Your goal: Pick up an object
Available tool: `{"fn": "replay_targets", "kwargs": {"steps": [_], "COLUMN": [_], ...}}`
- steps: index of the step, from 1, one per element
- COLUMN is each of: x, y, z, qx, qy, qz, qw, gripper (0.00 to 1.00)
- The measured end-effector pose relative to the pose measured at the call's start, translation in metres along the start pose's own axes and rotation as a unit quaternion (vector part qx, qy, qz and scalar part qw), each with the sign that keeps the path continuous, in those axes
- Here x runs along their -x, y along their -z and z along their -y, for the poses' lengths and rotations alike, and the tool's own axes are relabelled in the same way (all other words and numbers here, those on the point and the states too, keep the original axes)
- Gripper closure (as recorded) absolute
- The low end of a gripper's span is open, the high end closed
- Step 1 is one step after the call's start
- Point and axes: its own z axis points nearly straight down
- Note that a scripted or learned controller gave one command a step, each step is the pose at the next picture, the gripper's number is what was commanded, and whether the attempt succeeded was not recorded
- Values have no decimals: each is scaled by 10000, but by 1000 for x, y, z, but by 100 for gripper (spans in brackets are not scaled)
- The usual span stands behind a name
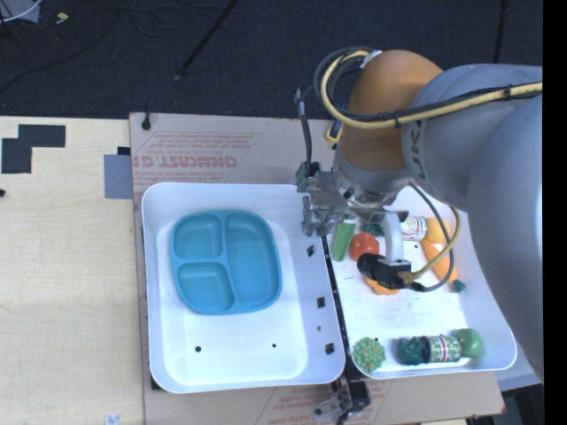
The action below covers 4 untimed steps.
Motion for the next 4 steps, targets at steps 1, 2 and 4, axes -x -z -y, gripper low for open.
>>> {"fn": "replay_targets", "kwargs": {"steps": [1, 2, 4], "x": [1, -1, 6], "y": [20, -1, 15], "z": [-4, 3, 2], "qx": [14, -6, 12], "qy": [12, -3, 1], "qz": [-6, -1, -3], "qw": [10000, 10000, 10000], "gripper": [100, 100, 100]}}
